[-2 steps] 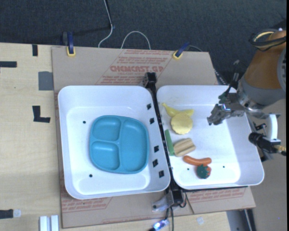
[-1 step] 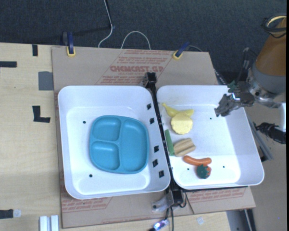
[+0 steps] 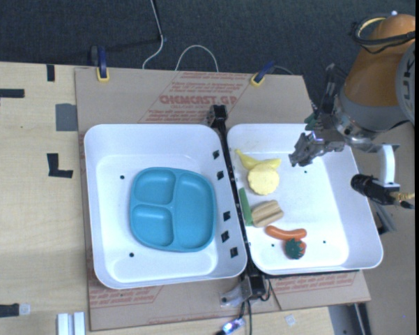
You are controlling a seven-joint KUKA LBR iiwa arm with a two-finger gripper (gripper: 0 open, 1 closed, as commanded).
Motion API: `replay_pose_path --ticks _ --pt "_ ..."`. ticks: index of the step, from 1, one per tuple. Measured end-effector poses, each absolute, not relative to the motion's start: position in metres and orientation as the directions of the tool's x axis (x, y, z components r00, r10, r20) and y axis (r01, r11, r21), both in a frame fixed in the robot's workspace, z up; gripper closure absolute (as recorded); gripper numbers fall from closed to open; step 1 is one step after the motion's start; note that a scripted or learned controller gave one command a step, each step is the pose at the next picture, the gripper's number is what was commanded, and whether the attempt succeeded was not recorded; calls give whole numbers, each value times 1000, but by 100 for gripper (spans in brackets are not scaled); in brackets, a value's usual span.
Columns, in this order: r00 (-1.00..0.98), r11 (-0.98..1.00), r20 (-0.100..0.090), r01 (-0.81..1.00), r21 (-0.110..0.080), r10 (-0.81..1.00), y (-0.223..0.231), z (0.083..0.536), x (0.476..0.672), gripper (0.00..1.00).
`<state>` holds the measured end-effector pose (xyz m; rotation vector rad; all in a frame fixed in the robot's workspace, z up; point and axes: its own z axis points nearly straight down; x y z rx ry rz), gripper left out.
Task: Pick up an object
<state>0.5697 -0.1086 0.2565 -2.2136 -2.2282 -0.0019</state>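
While the gripper [image 3: 301, 153] hangs over the right bin [image 3: 334, 194] near its far edge, finger spread not discernible, the nearest item, a yellow banana [image 3: 254, 161], lies toward nine o'clock, long axis running nine-to-three. Yellow round piece [image 3: 263, 181]: just below the banana, touching. Bread roll [image 3: 264, 212], carrot [image 3: 286, 233], green stick [image 3: 245, 205]: toward seven o'clock. Floor around the fingers: bare white, roomy. Left bin [image 3: 108, 152]: blue tray [image 3: 173, 209].
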Motion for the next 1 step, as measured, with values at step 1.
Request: replay_pose_path --ticks 1 --pt "-6 6 1 1000 -1 1000 -57 259 572 100"
